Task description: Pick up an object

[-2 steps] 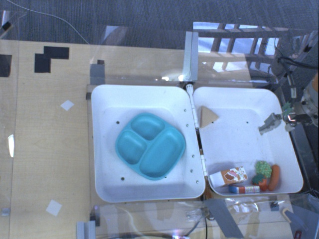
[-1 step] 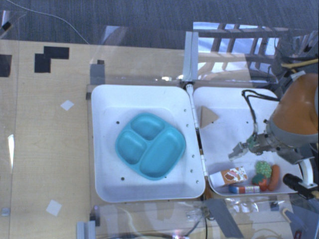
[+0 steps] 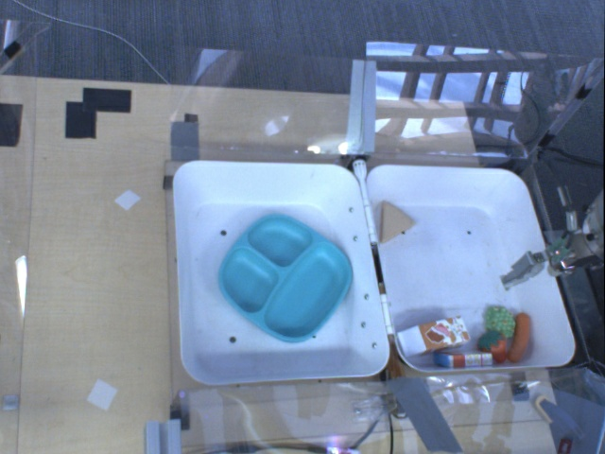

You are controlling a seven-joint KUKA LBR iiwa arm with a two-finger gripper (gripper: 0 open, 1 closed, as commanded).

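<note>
My gripper (image 3: 526, 269) reaches in from the right edge and hangs over the right side of the right bin (image 3: 454, 192). Below it, in that bin's front right corner, lie a green broccoli-like toy (image 3: 498, 318), an orange sausage-shaped toy (image 3: 520, 337), a small orange-and-white carton (image 3: 442, 333) and a thin red, white and blue tube (image 3: 463, 358). A tan wedge (image 3: 395, 220) rests against the bin's left wall. The gripper touches none of these things.
The left bin (image 3: 203, 206) holds a blue divided plate (image 3: 285, 277). A ridge between the two bins runs down the middle. A metal post (image 3: 362, 102) and a railing stand behind the bins. Wooden bench top lies to the left.
</note>
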